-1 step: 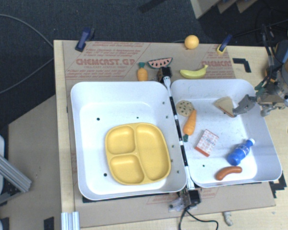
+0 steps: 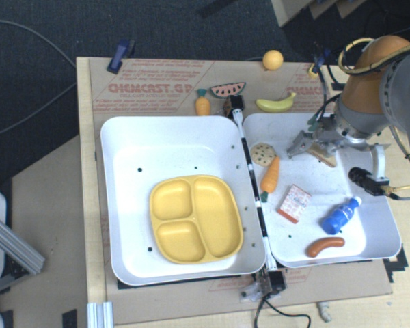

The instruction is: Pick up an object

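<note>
My gripper [image 2: 314, 146] is down in the upper part of the right bin [image 2: 379, 241], below the grey arm with its orange band [image 2: 379, 50]. A small tan piece [image 2: 326, 158] lies right under it, partly hidden by the gripper. Also in this bin are a round cookie [image 2: 262, 154], an orange carrot [image 2: 270, 174], a red and white packet [image 2: 294, 203], a blue bottle [image 2: 341, 215] and a brown sausage [image 2: 324, 246].
The left bin [image 2: 123, 149] holds a yellow divided plate [image 2: 195, 219]. On the board behind the bins lie a banana [image 2: 275, 103], a watermelon slice [image 2: 228, 89], a small orange piece [image 2: 203, 105], an orange ball [image 2: 273, 59] and a blue clip [image 2: 119, 55].
</note>
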